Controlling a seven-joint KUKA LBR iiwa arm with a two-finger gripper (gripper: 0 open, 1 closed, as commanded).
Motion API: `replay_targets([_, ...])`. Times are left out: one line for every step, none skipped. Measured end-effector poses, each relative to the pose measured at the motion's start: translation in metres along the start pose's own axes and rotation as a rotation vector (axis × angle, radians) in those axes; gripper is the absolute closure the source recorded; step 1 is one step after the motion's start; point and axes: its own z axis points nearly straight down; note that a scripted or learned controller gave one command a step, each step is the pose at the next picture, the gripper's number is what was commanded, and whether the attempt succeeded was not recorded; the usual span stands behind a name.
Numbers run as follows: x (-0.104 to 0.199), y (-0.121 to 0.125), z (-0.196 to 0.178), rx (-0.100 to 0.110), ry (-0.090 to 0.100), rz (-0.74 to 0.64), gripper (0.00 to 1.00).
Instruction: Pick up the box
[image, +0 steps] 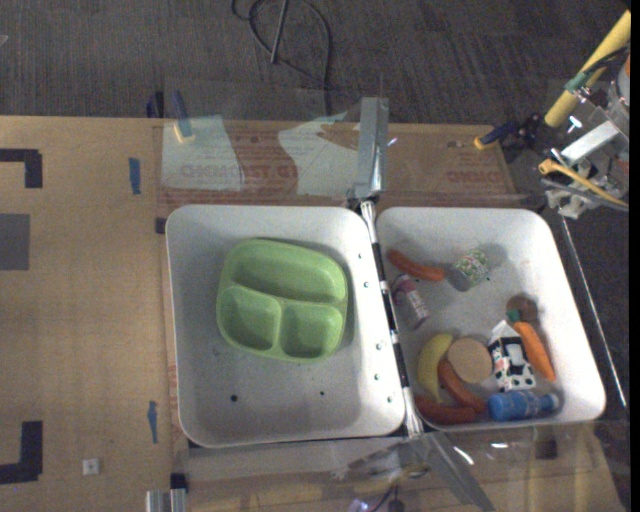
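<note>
The box (509, 362) is a small black-and-white carton with an orange top. It stands in the right bin (560, 260) near the front right, between a tan round disc (468, 359) and an orange carrot (536, 349). The gripper (592, 150), with yellow cables around it, hangs at the top right, outside the bin's far right corner and well away from the box. Nothing is visibly held by it.
The right bin also holds a blue bottle (523, 405), a banana (432, 362), a red sausage (457, 390), a red pepper (416, 266), a small can (470, 267) and a little bottle (408, 300). A green divided plate (283, 300) lies in the left bin (200, 380).
</note>
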Motion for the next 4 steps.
replay_targets([0.010, 0.030, 0.078, 0.003, -0.002, -0.089, 1.00])
replay_targets([-0.012, 0.073, 0.082, -0.003, 0.000, -0.587, 1.00])
replay_targets([-0.011, 0.073, 0.071, -0.006, 0.000, -0.588, 1.00])
replay_targets([-0.011, 0.074, 0.061, -0.009, 0.000, -0.588, 1.00])
